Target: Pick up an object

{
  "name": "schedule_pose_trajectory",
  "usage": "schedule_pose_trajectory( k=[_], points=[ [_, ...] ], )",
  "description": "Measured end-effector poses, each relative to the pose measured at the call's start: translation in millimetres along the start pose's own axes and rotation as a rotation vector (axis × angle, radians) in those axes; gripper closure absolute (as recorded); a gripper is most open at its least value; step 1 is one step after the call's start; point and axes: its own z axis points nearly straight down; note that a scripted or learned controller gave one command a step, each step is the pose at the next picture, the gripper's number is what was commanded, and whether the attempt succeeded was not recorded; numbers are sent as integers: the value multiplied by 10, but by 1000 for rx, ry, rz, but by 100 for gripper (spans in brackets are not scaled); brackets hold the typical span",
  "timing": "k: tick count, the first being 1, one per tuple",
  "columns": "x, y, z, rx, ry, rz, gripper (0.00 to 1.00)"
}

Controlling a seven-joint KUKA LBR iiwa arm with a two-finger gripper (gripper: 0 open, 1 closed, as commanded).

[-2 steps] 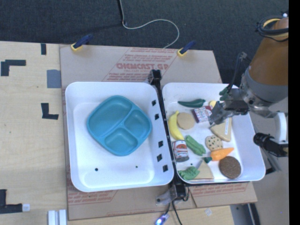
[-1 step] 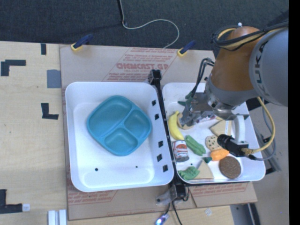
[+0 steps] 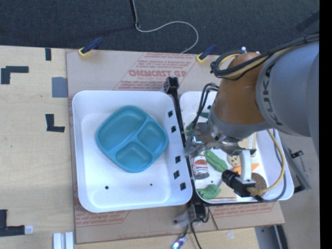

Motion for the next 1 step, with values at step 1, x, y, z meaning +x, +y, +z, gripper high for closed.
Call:
schedule_pose_trajectory(
  k=[1],
  points=[
    [-24,17,-112,-4,-2,2,100]
  ],
)
